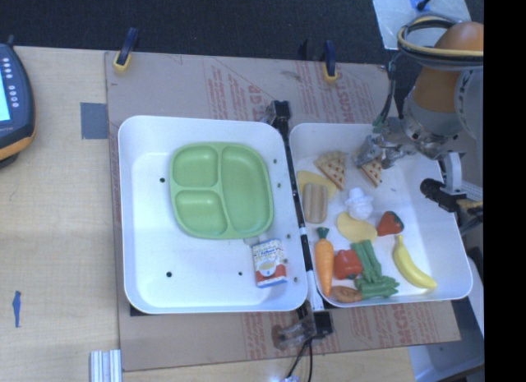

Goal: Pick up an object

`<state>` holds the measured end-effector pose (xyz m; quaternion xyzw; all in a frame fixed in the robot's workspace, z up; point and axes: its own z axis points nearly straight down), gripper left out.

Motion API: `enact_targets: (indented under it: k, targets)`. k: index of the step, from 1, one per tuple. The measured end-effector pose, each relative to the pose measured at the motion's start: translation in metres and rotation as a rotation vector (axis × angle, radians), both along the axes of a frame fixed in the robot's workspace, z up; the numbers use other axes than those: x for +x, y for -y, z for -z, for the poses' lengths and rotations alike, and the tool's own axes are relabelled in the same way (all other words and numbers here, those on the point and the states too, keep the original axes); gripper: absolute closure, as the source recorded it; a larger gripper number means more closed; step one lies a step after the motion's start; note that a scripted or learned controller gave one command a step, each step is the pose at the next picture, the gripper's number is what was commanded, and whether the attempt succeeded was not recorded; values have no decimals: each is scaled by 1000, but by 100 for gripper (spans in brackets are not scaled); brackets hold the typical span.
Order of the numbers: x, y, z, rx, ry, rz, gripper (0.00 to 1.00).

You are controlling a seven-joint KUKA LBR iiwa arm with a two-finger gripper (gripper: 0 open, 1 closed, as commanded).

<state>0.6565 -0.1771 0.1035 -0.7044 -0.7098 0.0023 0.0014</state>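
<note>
Toy food pieces are seen in the right shallow white bin (444, 286), among them a triangular tan waffle slice (371, 172) directly below the two-finger gripper (374, 152). Finger state cannot be told. A green divided plastic plate (222, 189) and a small carton (269, 262) are located in the left white bin (148, 282).

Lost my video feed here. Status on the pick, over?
Gripper low in right bin, at a waffle wedge. Grasp not confirmed. Second waffle piece close by, other toy food crowded nearer the camera.

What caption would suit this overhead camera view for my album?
Robot arm lowers its pincer over a waffle slice in the right bin of toy food; green plate sits left.
</note>
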Motion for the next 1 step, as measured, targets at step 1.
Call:
enact_targets:
  k: [1]
  targets:
    - [-32,9,-45,1,2,6,100]
